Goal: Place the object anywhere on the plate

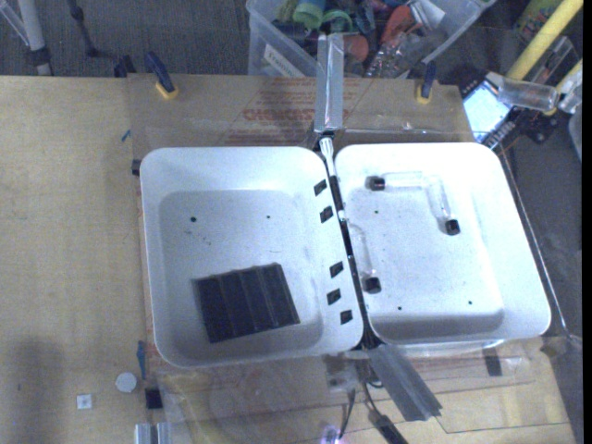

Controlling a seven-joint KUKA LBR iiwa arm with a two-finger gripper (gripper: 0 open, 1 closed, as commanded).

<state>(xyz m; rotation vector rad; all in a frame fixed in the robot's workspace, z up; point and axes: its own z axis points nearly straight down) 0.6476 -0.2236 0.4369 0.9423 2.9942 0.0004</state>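
In the camera view, the dark ribbed rectangular plate (pixel 248 302) lies flat in the left shallow white bin (pixel 157 248). The likely task object, a clear bent plastic piece with black ends (pixel 427 192), sits well right of the plate in the other white bin (pixel 518 285). A second small clear, black-tipped piece (pixel 368 280) rests nearer the plate, against the bins' shared edge. How the gripper stands cannot be told. Risk: transparent, slim plastic invites a missed or slipping pinch, and a drop short of the plate.
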